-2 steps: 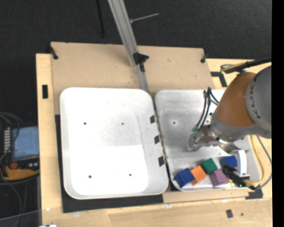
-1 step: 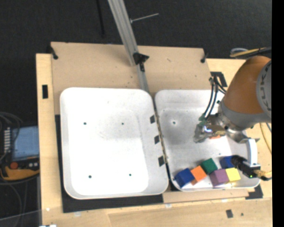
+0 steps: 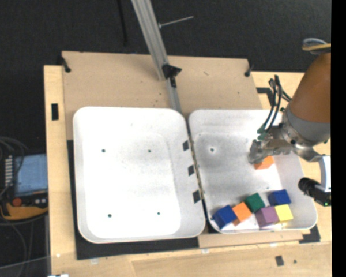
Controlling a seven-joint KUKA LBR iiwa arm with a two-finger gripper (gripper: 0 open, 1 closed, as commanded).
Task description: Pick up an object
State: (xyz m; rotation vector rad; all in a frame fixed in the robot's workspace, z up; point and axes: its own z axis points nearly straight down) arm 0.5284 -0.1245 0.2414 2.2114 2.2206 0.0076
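Gripper (image 3: 259, 154) low in the right bin (image 3: 219, 131), right of frame centre, directly over an orange block (image 3: 266, 163) peeking out at its lower right. Open or closed: cannot tell. Other blocks (image 3: 254, 209) well apart, lower right.

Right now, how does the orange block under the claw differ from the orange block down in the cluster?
The orange block under the claw lies alone near the right bin's middle, partly hidden by the claw. The orange block in the cluster shows fully and sits by the bin's near edge, packed between a blue block and a green block. Both are orange, in the same bin.
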